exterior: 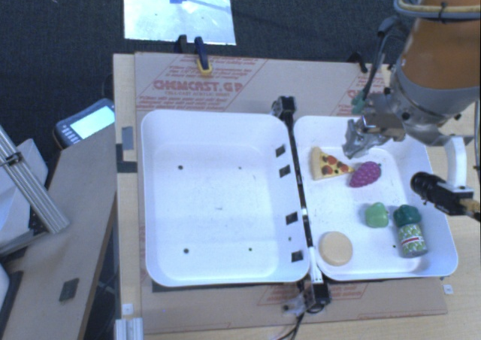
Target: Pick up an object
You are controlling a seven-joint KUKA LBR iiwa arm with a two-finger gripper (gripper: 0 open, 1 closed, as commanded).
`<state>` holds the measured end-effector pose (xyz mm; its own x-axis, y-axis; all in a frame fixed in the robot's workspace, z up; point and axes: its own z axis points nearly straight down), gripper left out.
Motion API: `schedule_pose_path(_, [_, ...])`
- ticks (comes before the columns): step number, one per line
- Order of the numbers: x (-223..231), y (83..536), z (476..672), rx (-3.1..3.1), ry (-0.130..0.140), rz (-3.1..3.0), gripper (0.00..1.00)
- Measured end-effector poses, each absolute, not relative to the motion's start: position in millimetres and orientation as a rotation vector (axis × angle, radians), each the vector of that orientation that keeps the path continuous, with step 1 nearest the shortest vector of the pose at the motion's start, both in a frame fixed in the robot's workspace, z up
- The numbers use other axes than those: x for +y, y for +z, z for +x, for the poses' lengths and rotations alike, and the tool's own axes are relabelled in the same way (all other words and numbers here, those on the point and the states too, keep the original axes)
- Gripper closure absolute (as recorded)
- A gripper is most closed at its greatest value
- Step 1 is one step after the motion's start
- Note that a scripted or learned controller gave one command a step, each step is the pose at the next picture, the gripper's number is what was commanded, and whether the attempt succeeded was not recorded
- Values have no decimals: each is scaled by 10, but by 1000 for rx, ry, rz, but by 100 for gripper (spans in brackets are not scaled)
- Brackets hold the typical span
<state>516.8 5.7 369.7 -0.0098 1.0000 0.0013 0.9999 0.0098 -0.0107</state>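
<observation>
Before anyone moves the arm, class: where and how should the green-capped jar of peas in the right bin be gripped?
Probably across the body of the green-capped cylindrical jar with a pea label, coming from straight above. It appears to lie tilted near the right white bin's front corner, cap away from the wall, so closing across its narrow width should suit. The green lump beside it leaves some room.

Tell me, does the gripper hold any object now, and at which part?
Nothing is held. The gripper hangs above the right bin, near the pizza slice and grapes.

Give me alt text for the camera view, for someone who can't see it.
The end effector hovers over the right bin, above a pizza slice and purple grapes. That bin also holds a green piece, a green-lidded can and a tan disc.
</observation>
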Motion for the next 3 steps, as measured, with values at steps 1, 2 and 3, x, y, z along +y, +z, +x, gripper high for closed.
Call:
schedule_pose_path(1, [794,4483,5181,-2238,-15,-2210,100])
schedule_pose_path(2, [1359,5007,4989,-2235,-13,-2211,100])
schedule_pose_path(3, [1962,4999,4917,-2232,-5,-2210,100])
